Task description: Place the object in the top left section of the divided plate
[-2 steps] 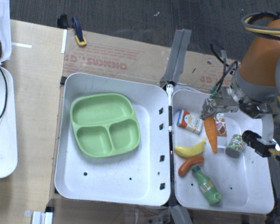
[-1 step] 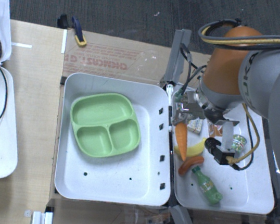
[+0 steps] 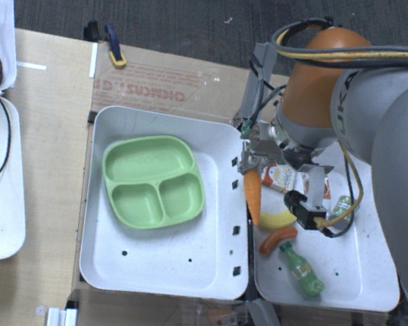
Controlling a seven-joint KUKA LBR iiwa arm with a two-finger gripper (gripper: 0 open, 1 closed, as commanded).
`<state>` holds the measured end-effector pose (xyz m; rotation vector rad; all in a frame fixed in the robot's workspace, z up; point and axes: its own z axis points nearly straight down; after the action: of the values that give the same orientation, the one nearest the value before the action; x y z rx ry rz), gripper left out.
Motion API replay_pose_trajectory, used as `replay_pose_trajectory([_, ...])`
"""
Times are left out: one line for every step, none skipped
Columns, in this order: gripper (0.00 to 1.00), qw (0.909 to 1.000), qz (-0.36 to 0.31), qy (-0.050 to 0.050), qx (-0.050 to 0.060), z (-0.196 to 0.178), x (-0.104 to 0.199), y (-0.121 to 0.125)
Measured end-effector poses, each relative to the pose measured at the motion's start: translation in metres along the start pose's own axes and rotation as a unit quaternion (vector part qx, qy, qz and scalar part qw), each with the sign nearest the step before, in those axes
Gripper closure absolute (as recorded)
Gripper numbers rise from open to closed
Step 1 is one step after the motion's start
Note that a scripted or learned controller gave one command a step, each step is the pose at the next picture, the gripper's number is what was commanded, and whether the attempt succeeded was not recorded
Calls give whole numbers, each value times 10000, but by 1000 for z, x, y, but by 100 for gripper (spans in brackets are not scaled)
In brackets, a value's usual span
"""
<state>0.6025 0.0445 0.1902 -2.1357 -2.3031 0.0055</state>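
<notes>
A green divided plate lies in the left bin, with one long section at the back and two smaller ones in front, all bare. My gripper hangs over the rim between the two bins, just right of the plate. An orange carrot hangs from it, upper end between the fingers, tip pointing down and toward the front over the bin edge. The gripper is shut on the carrot's top end.
In the right bin lie a yellow banana, a red-orange sausage-like piece, a green bottle and a white-and-red packet. The grey arm covers the bin's back right. A blue clamp sits on the bench behind.
</notes>
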Motion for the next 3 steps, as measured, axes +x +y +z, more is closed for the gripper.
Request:
replay_pose_trajectory([100, 10000, -57, -1, -5, -1, 49, 26])
replay_pose_trajectory([100, 9992, 410, -5, -3, 11, 107, 38])
replay_pose_trajectory([100, 9984, 564, -7, 9, 33, 114, 20])
